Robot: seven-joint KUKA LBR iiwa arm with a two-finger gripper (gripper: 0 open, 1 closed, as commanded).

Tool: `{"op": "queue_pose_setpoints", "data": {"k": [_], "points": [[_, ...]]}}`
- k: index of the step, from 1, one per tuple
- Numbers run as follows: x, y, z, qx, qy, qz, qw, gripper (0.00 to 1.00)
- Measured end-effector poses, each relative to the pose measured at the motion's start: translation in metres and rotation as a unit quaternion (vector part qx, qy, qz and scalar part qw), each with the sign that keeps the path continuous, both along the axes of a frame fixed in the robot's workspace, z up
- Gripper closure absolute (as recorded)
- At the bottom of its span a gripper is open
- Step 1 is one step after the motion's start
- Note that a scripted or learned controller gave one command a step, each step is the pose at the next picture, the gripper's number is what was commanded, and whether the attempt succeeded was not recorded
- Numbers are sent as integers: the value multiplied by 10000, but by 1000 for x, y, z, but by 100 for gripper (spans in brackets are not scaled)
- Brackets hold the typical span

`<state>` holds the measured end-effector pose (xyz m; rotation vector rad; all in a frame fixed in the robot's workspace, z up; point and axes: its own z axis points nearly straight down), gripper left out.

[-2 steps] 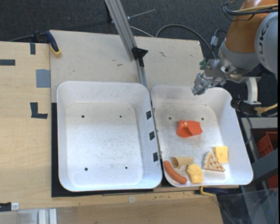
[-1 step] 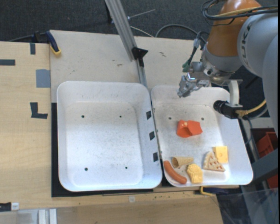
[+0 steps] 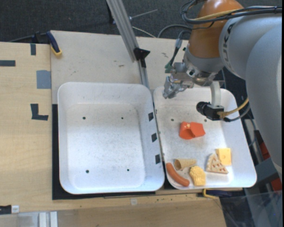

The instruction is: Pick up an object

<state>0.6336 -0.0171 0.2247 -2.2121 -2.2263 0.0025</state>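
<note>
The right bin [image 3: 236, 126] holds several small toy foods. An orange-red cup-like piece [image 3: 191, 130] lies near its middle. Along the front are a red sausage [image 3: 177, 175], a tan cone [image 3: 184, 163], a yellow corn-like piece [image 3: 197, 175], a pizza slice [image 3: 217, 165] and a yellow cheese block [image 3: 223, 155]. My gripper [image 3: 172, 90] hangs over the bin's far left corner, well behind and left of the orange-red piece. I see nothing in it.
The left bin [image 3: 61, 98] sits beside the right one, with small black clips on the shared wall. A slanted metal pole [image 3: 125, 27] rises behind the bins. A black cable fitting [image 3: 209, 110] hangs off the wrist over the right bin.
</note>
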Motion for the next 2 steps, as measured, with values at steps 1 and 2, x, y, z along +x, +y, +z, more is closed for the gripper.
{"op": "queue_pose_setpoints", "data": {"k": [1, 2], "points": [[-6, 52, 9, 5, -11, 4, 10000, 100], [1, 114, 12, 5, -13, 9, 10000, 100]]}}
